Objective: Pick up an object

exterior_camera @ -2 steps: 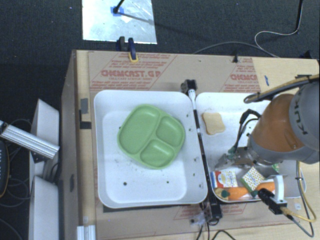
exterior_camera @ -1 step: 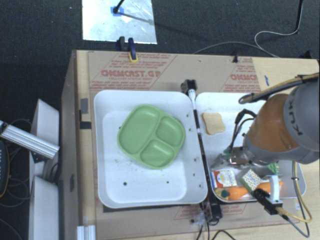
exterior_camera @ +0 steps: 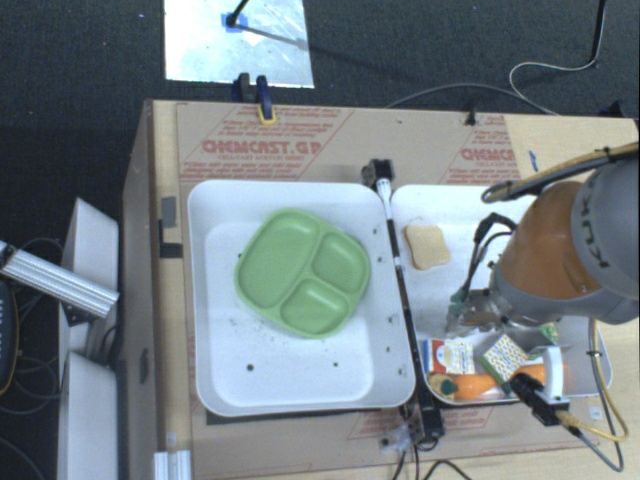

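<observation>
A tan slice of toast [exterior_camera: 428, 246] lies at the far left of the right bin [exterior_camera: 425, 298]. At the bin's near end several small items lie together: a white carton with a red label [exterior_camera: 454, 354], an orange carrot-like piece [exterior_camera: 477, 386] and a yellow-green packet [exterior_camera: 506, 352]. My gripper [exterior_camera: 468, 314] hangs low over the bin, just above the carton and below the toast. The arm's grey wrist and orange band [exterior_camera: 545, 243] hide the middle of the bin. I see nothing held.
The left bin [exterior_camera: 225, 368] holds a green divided plate [exterior_camera: 303, 272] near its middle. A ridge [exterior_camera: 397, 268] separates the two bins. Cables [exterior_camera: 590, 423] trail off the wrist at the near right.
</observation>
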Robot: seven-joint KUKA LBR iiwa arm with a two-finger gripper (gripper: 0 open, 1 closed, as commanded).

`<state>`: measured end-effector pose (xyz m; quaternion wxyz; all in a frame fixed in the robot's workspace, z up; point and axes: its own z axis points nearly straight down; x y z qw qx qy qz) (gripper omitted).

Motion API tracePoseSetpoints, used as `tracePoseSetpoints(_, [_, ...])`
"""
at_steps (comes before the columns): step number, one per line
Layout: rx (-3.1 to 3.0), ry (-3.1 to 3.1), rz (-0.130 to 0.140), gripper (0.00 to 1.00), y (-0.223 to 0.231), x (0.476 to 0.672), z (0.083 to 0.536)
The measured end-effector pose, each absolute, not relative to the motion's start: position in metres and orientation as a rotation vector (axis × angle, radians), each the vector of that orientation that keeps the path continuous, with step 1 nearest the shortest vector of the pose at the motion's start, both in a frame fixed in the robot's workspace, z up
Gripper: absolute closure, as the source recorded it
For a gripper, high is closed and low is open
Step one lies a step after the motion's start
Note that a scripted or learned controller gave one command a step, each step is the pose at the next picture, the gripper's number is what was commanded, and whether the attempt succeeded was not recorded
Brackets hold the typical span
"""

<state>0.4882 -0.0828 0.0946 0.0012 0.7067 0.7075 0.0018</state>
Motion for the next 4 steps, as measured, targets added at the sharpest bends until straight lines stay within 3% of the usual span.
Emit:
tracePoseSetpoints(1, [2.215, 2.223, 0.005, 1.00, -0.047, 0.493, 0.227])
tracePoseSetpoints(2, [2.217, 2.221, 0.003, 1.00, -0.103, 0.540, 0.268])
tracePoseSetpoints(3, [2.217, 2.223, 0.002, 0.00, -0.102, 0.540, 0.268])
tracePoseSetpoints(4, [2.220, 2.223, -0.002, 0.00, -0.138, 0.500, 0.178])
